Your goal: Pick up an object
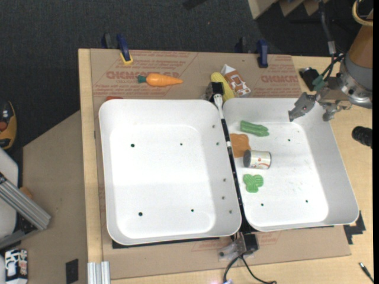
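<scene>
We are hovering our pincer point(314, 109), fingers spread and gripping nothing, above the right bin point(331, 176); down-left of it is lying a small can point(257, 159), probably light, stiff, slippery, best pinched across its sides.

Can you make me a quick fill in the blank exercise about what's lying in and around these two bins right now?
1. The small can lies on its side in the ____ bin.
2. The toy carrot lies on the cardboard behind the ____ bin.
3. The gripper hangs over the far ____ corner of the right bin.
4. The leafy toy just in front of the can is ____ in colour.

Missing words: right; left; right; green
</scene>
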Tool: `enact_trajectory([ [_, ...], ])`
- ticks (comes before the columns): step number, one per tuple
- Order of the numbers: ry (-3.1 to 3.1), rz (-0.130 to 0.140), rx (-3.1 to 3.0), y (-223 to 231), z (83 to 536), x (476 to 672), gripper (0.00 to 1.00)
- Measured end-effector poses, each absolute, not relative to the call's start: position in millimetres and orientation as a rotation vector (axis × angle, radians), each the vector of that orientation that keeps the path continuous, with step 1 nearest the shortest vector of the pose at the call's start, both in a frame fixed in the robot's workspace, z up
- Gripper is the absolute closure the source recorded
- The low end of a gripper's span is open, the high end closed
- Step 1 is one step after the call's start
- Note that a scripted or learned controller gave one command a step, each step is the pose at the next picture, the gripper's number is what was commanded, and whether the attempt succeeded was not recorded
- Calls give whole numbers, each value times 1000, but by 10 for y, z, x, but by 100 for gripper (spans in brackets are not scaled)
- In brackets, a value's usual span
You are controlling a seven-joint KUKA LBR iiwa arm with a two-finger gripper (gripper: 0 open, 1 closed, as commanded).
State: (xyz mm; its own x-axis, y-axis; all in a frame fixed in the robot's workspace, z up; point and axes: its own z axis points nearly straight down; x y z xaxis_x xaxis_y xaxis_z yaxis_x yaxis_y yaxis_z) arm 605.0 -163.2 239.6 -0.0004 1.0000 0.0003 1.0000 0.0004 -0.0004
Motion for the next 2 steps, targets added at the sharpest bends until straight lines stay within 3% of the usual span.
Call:
enact_trajectory([
  [1,-2225,1,-2213,-755,1991,6325,0],
  [2,-2217,5,-2220,-965,956,6316,0],
])
